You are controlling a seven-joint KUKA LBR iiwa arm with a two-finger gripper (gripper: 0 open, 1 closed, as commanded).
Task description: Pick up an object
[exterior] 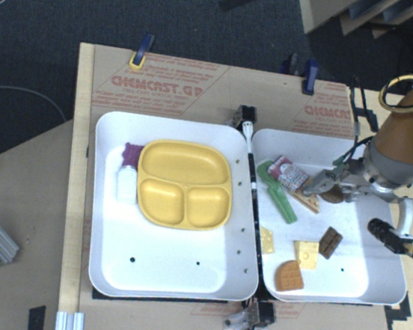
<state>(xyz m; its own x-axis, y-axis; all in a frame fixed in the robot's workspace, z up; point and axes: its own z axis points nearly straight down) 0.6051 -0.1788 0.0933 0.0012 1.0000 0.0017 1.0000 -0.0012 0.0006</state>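
Dark carpet around a brown cardboard-topped bench [202, 84] bearing two shallow white bins. Left white bin [170, 269]: yellow three-compartment plastic tray [184, 183], purple block [131, 154] and white bottle [125, 185] at its 9 o'clock edge. Right white bin [349, 281]: green flat stick [279, 198], pink-and-white wrapper [290, 174], tan wooden clothespin [306, 202], brown block [330, 242], yellow cube [306, 254], orange cookie-shaped piece [289, 275]. Gripper [324, 186] low at 12 o'clock of that bin, just beside the clothespin; jaw state impossible to tell.

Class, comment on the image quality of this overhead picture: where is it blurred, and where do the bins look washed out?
Camera view: the end effector is soft and smeared; the left bin floor glares near white; the yellow tray and the green stick stay fairly crisp.
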